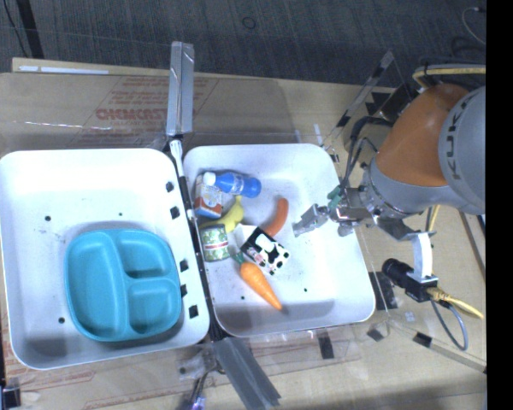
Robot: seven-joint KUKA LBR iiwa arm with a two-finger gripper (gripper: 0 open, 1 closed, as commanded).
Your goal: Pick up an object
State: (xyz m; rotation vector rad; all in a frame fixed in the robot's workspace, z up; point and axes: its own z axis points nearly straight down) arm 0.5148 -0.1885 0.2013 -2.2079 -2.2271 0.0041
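Camera view: the KUKA arm (427, 148) reaches over the right edge of the right bin (308, 301), its gripper (312, 220) low above the bin floor.

The gripper's metal fingers point left toward the clutter, nothing between them; whether the jaws are apart or together cannot be told from this angle. Part of the word "KUKA" shows in dark letters on the grey arm casing. The objects lie clustered at the left side of the right bin: a plastic bottle with a blue cap (229, 184), a banana (231, 218), a small can with a green label (215, 243), a black-and-white cow-patterned toy (268, 251), a carrot (262, 285) and an orange sausage-shaped piece (278, 216) just left of the gripper. Their label writing is too small to read. The left bin (34, 186) holds a blue divided tray (121, 284). Faint red printing on the cardboard (94, 101) behind the bins is illegible.
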